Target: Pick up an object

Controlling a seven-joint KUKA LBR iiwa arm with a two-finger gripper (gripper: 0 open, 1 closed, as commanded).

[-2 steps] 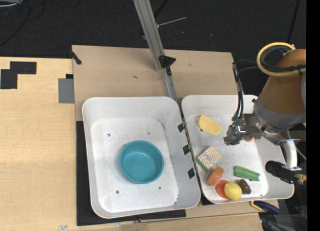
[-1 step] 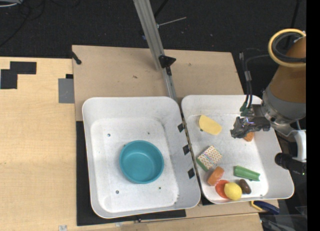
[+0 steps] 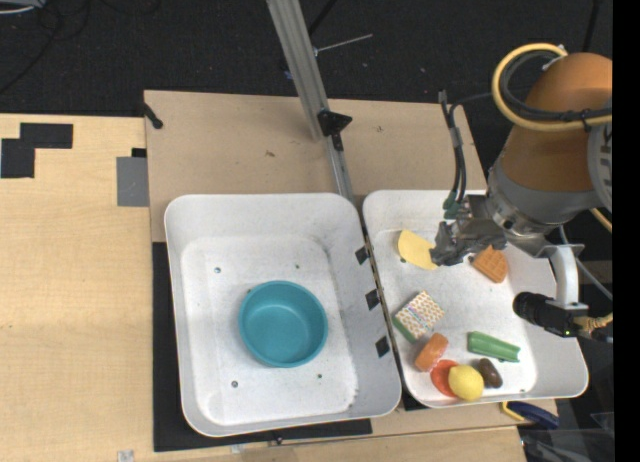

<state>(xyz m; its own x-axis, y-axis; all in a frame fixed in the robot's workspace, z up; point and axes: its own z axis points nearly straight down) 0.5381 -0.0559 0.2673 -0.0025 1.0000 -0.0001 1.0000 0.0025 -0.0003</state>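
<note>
Camera view: pincer [image 3: 452,248] low in right bin [image 3: 560,382], grip state unreadable. Yellow slice [image 3: 414,248] touching its left, orange piece [image 3: 490,266] just right. Risk: descent nudges slice aside, or closes between both.

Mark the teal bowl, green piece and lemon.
teal bowl [image 3: 283,323], camera view, inner floor.
green piece [image 3: 493,346], camera view, mid-body.
lemon [image 3: 465,382], camera view, top surface.

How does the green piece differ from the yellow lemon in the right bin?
The green piece is long and narrow; the yellow lemon is rounded. The green piece lies alone on bare floor; the lemon is packed against red and brown pieces. Both lie in the right bin, on its near side.
</note>
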